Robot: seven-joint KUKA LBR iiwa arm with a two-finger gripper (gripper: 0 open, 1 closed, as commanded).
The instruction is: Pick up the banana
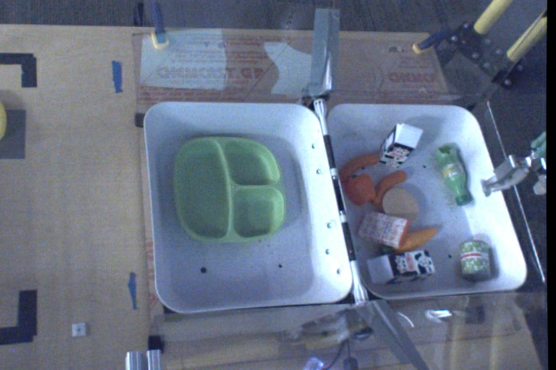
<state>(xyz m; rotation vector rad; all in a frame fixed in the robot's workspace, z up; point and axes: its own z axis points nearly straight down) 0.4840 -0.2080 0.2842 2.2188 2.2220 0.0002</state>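
**Bench from above, left to right.** A rounded yellow shape was cut off by the left edge, well apart from both bins. It could not be confirmed as the banana, and no plain banana form was made out elsewhere. The left bin, of smooth white plastic, held a glossy green divided plate. The right bin held boxy printed cartons, tapered orange pieces, a tan disc and a green bottle. The gripper was seen at that bin's right rim — apart or together could not be told. The target should first be located — then approached across its narrow width.
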